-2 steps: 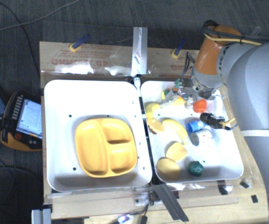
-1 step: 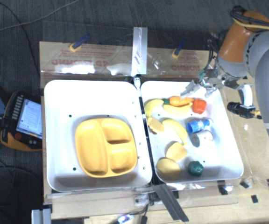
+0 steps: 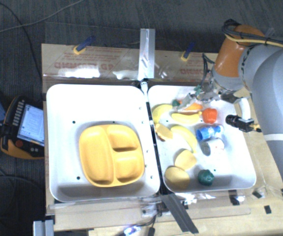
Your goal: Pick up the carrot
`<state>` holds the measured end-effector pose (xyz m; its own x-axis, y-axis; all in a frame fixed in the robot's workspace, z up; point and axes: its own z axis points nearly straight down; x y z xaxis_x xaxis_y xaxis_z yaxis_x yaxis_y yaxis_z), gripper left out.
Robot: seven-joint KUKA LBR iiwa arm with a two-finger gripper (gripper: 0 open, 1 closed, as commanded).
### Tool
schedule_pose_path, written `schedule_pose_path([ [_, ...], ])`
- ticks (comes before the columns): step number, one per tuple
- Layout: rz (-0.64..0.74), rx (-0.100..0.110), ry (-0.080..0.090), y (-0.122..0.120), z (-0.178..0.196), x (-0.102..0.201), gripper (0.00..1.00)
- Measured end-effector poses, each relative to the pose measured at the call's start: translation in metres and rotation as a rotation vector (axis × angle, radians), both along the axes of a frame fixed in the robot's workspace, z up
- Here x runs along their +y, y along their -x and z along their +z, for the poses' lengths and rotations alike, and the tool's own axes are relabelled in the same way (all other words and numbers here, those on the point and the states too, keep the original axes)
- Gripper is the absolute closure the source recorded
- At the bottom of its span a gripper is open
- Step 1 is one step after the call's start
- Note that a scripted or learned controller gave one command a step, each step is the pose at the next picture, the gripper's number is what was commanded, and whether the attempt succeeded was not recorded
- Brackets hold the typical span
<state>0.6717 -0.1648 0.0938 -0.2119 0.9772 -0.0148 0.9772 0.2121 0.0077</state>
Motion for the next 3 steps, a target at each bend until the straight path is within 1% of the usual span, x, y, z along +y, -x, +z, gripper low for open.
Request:
schedule_pose_path([
  [1,-0.124,0.005,-0.002,0.002,0.0,0.012,0.0],
  [2,-0.118,-0.001,0.0,-0.002,0.016,0.012,1.0],
  [3,-0.112,0.012,-0.013,0.003,0.09,0.049,1.0],
])
